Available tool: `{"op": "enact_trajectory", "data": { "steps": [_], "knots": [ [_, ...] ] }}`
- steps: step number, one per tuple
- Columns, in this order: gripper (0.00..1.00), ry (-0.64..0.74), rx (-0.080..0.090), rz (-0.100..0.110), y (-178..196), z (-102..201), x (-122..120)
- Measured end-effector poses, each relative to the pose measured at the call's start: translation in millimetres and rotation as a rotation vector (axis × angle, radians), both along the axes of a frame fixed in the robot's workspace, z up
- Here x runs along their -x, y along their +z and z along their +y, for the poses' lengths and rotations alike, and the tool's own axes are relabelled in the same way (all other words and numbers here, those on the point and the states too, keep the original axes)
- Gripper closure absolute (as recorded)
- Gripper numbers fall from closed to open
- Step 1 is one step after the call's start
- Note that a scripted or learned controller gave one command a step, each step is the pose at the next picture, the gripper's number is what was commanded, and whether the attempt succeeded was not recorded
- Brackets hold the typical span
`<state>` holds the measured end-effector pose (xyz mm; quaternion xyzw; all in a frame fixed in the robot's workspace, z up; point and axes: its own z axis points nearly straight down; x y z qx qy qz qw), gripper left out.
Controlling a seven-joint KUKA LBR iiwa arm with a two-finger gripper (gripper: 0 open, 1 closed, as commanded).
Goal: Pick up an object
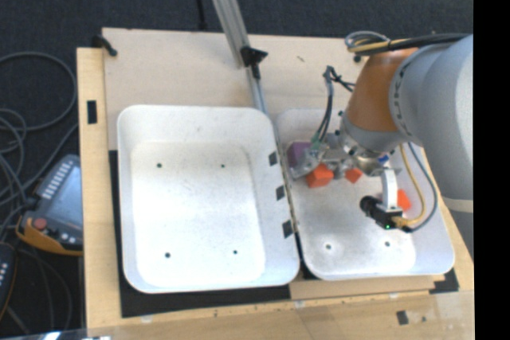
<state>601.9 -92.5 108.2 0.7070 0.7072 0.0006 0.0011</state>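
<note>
My gripper [333, 162] is low over the upper left part of the right bin [351, 251], hanging from the grey arm with its orange band [378, 95]. An orange block [319, 177] lies right at the gripper's lower left edge, touching or just under it. A purple object [298, 155] sits to the left of the gripper, close to the bin's left wall. A second small orange piece [352, 176] shows just right of the gripper's tip. Another orange bit [402, 201] peeks out beside the white and black wrist hardware [381, 207].
The left bin [199, 195] stands beside the right one, with a shared wall between them [283, 187]. A slanted metal rail [231, 12] reaches down to the bins' back edge. Cables and a pendant [52, 203] lie off the bench at the left.
</note>
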Motion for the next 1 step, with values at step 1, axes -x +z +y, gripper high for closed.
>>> {"op": "enact_trajectory", "data": {
  "steps": [1],
  "knots": [
    [1.00,-0.001,0.000,0.000,9.2,-0.8,0.0]
  ]
}}
